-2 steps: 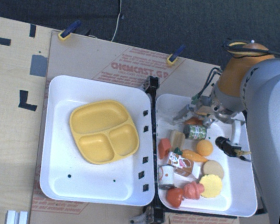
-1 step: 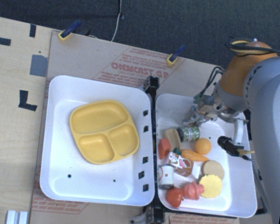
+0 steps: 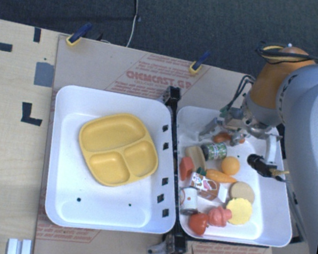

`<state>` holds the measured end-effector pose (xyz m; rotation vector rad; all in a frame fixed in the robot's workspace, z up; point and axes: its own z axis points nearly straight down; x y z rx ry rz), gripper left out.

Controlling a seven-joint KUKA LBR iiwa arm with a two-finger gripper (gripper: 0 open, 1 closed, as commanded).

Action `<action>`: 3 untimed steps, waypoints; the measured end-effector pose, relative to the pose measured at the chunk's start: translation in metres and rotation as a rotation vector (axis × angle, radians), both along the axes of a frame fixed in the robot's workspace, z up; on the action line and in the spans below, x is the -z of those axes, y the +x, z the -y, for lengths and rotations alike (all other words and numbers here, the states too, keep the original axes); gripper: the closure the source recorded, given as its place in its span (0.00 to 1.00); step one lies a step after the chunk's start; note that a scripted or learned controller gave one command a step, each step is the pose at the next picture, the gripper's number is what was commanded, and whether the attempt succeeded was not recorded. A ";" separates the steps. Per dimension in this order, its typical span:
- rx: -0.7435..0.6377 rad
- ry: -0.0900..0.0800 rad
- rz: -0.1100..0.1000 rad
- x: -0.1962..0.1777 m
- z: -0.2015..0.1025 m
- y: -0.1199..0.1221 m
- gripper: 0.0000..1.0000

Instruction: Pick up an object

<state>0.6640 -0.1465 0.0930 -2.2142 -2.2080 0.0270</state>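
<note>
One red word, "CHEMCAST" (image 3: pixel 150 78), reads on the brown board (image 3: pixel 97 65).

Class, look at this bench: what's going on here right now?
A robot arm reaches in from the right, with its gripper low over the far end of the right bin. That bin holds a heap of toy food, including a green can just below the gripper. Nothing looks lifted yet. The left bin holds a yellow tray.
</note>
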 end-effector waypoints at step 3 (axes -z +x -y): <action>0.002 0.001 0.004 0.011 -0.011 0.000 0.00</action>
